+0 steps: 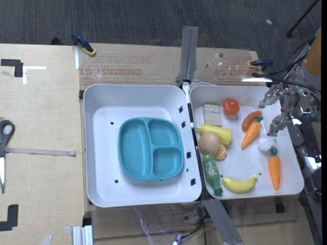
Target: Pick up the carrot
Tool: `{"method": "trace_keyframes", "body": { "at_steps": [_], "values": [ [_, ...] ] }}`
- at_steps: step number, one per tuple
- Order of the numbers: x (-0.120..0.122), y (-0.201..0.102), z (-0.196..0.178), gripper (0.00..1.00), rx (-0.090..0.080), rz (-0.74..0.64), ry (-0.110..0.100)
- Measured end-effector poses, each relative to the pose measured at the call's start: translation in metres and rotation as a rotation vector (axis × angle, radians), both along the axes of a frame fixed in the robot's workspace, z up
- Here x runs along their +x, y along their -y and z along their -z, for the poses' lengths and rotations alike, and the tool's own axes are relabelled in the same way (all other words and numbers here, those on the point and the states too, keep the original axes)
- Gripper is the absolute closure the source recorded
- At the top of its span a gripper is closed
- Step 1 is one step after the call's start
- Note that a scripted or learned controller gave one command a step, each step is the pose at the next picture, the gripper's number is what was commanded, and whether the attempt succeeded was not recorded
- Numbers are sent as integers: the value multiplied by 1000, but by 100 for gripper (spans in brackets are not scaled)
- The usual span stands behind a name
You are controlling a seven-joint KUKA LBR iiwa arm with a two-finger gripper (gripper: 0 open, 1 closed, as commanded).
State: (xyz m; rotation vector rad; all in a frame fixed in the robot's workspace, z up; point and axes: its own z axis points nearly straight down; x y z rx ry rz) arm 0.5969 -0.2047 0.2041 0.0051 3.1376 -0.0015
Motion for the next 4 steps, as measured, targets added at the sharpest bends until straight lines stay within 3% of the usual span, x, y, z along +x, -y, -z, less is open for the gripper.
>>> {"method": "trace_keyframes", "body": {
  "at_steps": [1, 2, 3, 4],
  "values": [
    [27, 16, 110, 0, 1, 138, 1],
    [2, -6, 110, 0, 1, 181, 1],
    [-2, -55, 111, 0, 1, 167, 1],
    [-49, -6, 110, 0, 0, 57, 1]
  ]
}}
